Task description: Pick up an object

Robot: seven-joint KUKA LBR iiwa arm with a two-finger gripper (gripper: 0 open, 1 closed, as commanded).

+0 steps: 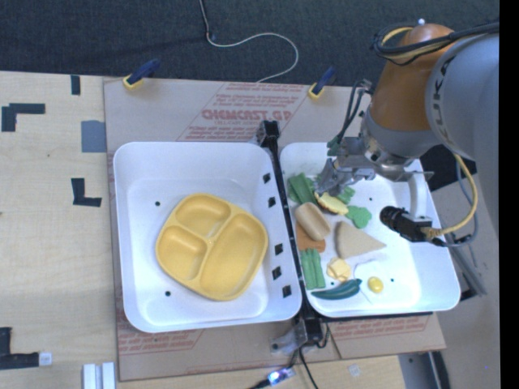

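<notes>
Hovering low over the right bin, claw sits above a heap of toy food; finger state impossible to tell. Nearest: a small yellow piece beside green leaves and a tan roll. Probably light, stiff plastic, smooth and slippery; best pinched across its narrow width.

Arm cut off at right edge and hides right bin's far corner. Tool fingers too small to tell apart. Green items under tool partly hidden. Cable cut at top.
</notes>
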